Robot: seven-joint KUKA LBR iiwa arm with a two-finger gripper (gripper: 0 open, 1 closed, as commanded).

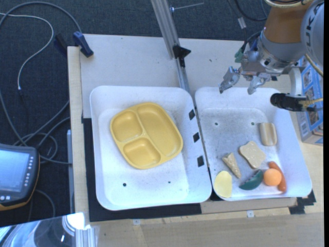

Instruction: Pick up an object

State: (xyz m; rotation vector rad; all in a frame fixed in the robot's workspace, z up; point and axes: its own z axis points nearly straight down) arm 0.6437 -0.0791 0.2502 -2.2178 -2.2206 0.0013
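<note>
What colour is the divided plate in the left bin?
Yellow. The divided plate shows plainly in the camera view.

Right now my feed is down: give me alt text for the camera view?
The end effector hangs open over the far edge of the right bin, holding nothing. Toy foods cluster in that bin's near right corner: a bread slice, an orange, a cheese wedge. The left bin holds a yellow divided plate.

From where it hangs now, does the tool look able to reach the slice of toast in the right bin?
Probably yes: the tool, fingers spread, hangs above the right bin's far edge, and the toast lies uncovered.
</note>
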